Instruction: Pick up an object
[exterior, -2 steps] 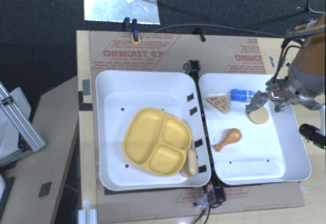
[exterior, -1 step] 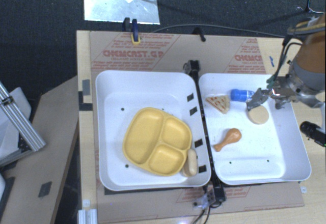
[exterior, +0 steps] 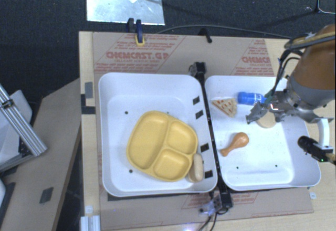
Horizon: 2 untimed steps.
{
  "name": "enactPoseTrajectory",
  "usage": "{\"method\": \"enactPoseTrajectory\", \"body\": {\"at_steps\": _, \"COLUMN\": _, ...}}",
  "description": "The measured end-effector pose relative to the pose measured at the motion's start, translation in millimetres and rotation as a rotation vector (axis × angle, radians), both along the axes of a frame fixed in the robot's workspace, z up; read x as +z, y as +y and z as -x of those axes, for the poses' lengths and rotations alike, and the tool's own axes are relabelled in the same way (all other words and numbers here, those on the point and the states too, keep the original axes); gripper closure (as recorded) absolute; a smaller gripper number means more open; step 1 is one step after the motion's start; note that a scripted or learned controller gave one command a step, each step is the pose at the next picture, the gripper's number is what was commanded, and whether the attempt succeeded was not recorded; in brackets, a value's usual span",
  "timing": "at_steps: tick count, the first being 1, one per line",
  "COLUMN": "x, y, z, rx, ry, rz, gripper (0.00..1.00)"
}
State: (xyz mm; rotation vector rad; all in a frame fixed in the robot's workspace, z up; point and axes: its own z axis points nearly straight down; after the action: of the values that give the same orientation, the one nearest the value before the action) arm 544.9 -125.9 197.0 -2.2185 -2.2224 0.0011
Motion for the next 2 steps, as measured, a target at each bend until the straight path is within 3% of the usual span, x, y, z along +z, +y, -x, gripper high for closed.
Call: {"method": "enactPoseTrajectory", "body": {"at_steps": 2, "x": -113, "y": 3, "z": 5, "rx": 0.0, "ry": 0.0, "rz": 0.0, "gripper": 0.0}}
